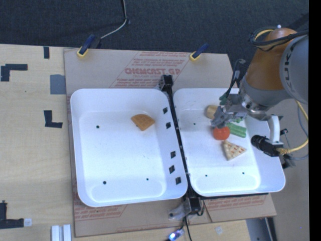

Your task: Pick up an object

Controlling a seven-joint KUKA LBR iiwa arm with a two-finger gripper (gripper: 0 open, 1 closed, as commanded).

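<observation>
Grey arm's tool (pixel 221 117) low in the right shallow white bin (pixel 200 177), grip state impossible to tell, small red round object (pixel 221 133) just below it, beside a green piece (pixel 237 131), tan wedge (pixel 233 150) nearby, orange-brown piece (pixel 143 121) in the left white bin (pixel 85 185)

The hand (pixel 221 119) hangs over the right bin (pixel 200 177), just above a red ball (pixel 221 133).

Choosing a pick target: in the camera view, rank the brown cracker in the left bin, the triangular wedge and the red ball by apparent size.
1. Triangular wedge and brown cracker: about alike, no ranking.
2. Red ball: smallest, partly hidden by the gripper.
</observation>
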